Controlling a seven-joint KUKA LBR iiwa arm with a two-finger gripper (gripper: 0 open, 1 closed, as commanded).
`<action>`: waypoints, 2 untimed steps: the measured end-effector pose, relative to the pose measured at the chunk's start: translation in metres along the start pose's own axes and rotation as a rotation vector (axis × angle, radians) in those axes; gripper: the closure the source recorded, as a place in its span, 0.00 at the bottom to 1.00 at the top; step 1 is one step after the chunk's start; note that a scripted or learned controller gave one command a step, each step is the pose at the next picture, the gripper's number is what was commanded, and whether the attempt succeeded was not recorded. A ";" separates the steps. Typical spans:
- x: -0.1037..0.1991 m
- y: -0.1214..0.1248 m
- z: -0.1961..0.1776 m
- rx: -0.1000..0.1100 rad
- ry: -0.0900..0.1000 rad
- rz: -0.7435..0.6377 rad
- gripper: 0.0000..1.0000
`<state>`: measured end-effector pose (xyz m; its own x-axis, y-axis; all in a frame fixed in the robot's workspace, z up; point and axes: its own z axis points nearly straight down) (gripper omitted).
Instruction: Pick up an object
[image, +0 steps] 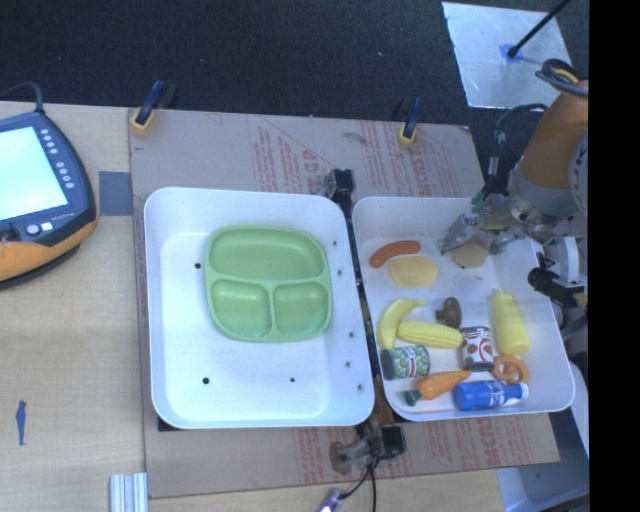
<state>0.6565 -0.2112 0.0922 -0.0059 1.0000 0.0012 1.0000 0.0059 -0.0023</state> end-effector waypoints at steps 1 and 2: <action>0.000 0.000 -0.006 -0.003 -0.001 0.000 0.00; -0.001 -0.044 -0.142 -0.002 -0.003 0.004 0.00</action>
<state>0.6128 -0.2128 0.2339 -0.0019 1.0000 -0.0016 1.0000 0.0019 -0.0001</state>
